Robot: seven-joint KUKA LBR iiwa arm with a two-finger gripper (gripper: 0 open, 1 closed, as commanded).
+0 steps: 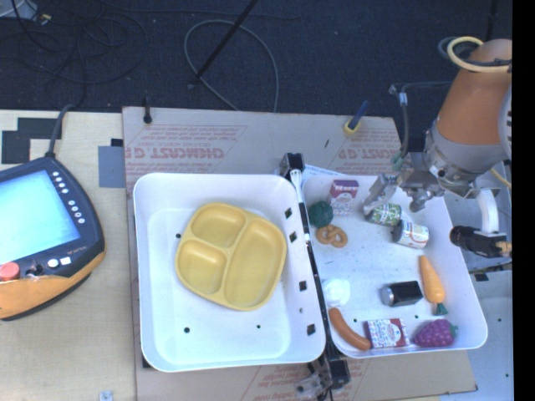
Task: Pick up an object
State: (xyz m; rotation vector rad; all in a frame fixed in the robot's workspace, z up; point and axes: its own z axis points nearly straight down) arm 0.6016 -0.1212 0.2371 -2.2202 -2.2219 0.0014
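My gripper (396,199) hangs over the back of the right bin (468,307) with its two fingers spread apart, so it is open. Just below and between the fingertips lies a green-labelled can (384,215) on its side; I cannot tell whether the fingers touch it. A second small can (412,235) lies right of it. The bin also holds a carrot (431,281), a dark can (403,292), a sausage (349,330), a red-and-white box (387,333), purple grapes (435,333), a pretzel (333,236), a broccoli piece (320,214) and a small carton (343,192).
The left bin (159,307) holds a yellow divided plate (231,255). A teach pendant (42,232) lies at the far left of the bench. The arm's grey and orange body (476,107) rises at the right, over the right bin's back corner.
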